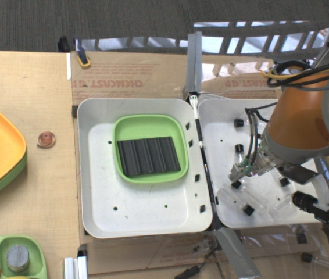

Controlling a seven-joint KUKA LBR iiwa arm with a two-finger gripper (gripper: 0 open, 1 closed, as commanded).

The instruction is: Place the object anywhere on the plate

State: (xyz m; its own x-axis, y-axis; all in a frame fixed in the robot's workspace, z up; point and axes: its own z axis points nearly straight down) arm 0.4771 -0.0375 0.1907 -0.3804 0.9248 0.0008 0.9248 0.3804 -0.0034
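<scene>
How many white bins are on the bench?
2: the left bin holds a green plate; the right bin lies under the gripper.

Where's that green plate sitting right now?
The green plate lies in the left white bin, toward its far side, with a dark ridged slab on it.

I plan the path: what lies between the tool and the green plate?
In the camera view, between the tool and the green plate lie white bin floor and the two bins' adjoining walls with black clips.
</scene>
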